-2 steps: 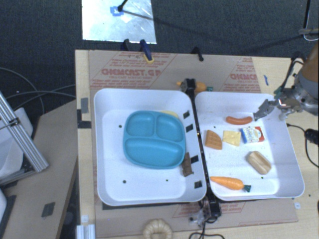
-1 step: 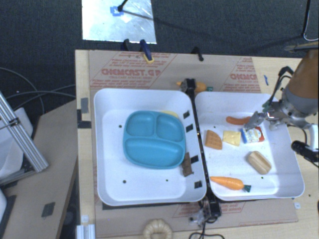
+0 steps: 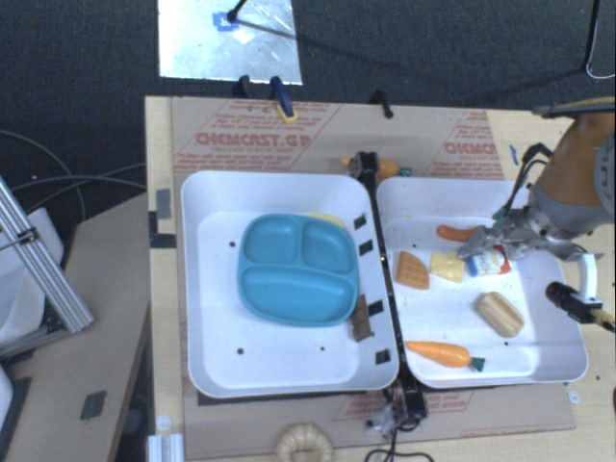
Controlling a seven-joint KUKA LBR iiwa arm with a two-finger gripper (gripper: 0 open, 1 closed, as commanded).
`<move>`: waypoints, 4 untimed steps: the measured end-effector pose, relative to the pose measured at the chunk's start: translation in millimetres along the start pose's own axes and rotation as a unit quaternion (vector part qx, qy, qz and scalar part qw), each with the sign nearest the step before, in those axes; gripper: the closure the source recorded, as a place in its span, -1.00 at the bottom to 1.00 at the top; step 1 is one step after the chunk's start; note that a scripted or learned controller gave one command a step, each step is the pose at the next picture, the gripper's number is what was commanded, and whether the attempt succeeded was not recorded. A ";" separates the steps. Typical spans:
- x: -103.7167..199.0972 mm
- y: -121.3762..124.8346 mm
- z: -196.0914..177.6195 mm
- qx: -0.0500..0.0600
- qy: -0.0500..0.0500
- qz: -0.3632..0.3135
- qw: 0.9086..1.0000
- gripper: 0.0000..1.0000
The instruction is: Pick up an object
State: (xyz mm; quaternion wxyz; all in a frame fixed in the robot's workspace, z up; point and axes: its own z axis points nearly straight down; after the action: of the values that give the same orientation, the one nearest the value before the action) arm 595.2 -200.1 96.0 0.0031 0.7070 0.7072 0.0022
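Observation:
The right bin (image 3: 553, 354) holds several toy foods. A red, white and blue item (image 3: 492, 262) lies near its middle, and my gripper (image 3: 484, 246) hangs right over it, reaching in from the right; the item is partly hidden beneath it. Just left of it are a yellow cheese piece (image 3: 447, 267) and a tan toast wedge (image 3: 412, 270). An orange sausage (image 3: 454, 231) lies behind the gripper. A bread roll (image 3: 500, 314) and a carrot (image 3: 439, 353) lie toward the front.
The left bin (image 3: 207, 258) holds a blue divided plate (image 3: 296, 269), with a small brown piece (image 3: 362, 321) at its right wall. The arm's grey wrist and orange band (image 3: 582, 176) rise over the right bin's far right side.

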 end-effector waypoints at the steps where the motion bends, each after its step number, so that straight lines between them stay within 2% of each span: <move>1: -2.7 2.8 -13.4 -0.007 -0.005 0.000 1.000 1.00; 2: 4.5 12.7 -66.6 0.000 0.000 -0.003 1.000 1.00; 3: 2.0 14.2 -110.9 0.000 -0.001 -0.002 1.000 1.00; 4: 1.8 15.6 -130.0 0.001 0.000 -0.003 1.000 1.00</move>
State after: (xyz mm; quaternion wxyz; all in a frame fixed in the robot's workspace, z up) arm 609.8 -198.1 226.1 0.0024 0.7052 0.7090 0.0013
